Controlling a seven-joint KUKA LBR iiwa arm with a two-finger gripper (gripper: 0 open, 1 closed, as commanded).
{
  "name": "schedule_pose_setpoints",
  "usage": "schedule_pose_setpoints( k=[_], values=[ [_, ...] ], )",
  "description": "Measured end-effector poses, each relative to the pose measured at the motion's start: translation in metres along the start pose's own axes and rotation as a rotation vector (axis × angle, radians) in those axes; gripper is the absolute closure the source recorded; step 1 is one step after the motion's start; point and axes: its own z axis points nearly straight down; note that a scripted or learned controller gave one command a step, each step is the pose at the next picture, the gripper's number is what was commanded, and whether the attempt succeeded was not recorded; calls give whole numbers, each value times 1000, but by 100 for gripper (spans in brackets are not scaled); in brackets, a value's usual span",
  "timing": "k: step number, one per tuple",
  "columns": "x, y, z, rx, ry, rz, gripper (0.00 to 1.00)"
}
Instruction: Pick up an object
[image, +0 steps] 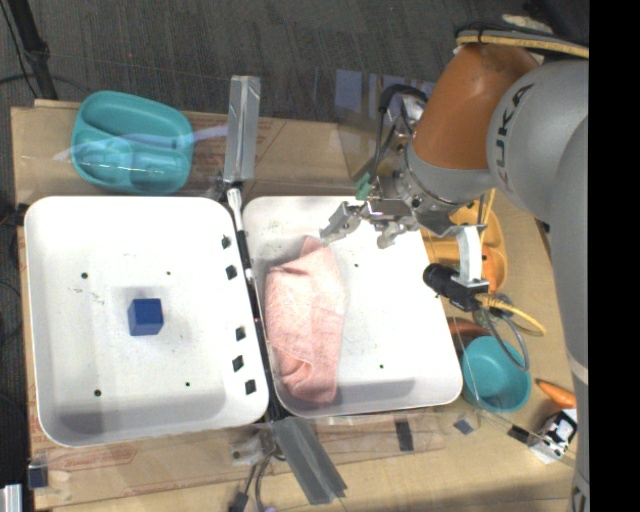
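Right bin (425, 340) holds pink cloth (305, 320), long axis near-to-far.

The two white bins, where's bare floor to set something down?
Left bin: bare floor all around the small blue cube. Right bin: bare strip right of the crumpled pink cloth; crowded at its far edge under the gripper.

We see a soft, nubby pink cloth (305, 320) lying in a smooth, slightly glossy white plastic bin (400, 340). The blue cube (146, 316) looks matt. The worktop (300, 150) is bare pale wood, and the claw (362, 228) looks like dull grey metal.
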Motion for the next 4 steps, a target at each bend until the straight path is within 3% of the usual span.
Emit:
schedule_pose_setpoints(
  k=[1,2,3,4],
  values=[
    [-34,7,64,-1,0,-130,0],
    [-65,47,168,-6,-1,-203,0],
    [-5,54,169,0,1,-445,0],
    [-5,55,159,0,0,-448,100]
  ],
)
